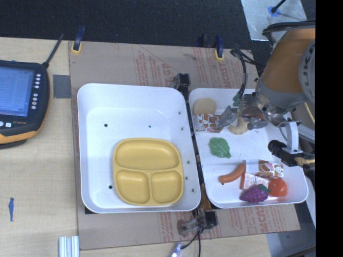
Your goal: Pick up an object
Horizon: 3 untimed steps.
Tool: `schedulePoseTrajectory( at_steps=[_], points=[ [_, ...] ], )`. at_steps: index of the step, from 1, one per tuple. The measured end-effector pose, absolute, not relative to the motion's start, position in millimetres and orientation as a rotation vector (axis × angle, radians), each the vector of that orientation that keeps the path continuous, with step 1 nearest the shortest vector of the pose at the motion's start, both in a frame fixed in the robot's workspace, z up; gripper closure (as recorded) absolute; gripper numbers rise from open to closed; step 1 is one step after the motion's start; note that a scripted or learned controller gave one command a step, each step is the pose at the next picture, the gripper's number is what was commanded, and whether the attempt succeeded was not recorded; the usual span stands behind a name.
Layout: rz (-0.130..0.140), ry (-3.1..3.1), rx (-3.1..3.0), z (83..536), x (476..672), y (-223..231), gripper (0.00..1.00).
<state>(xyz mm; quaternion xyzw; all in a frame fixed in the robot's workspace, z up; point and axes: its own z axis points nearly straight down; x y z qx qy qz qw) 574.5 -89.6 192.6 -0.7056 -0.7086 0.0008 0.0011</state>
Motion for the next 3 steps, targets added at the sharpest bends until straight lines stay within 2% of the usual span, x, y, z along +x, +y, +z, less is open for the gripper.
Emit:
schedulePoseTrajectory(
  at_steps=[1,2,3],
  points=[
    [0.007,-2.224,-2.213,102.5,578.1,-94.4,0.00],
    [0.004,-2.229,-2.212,91.6,592.4,-96.5,0.00],
    [0.003,-2.225,-2.215,92.0,615.0,-96.8,0.00]
  ],
)
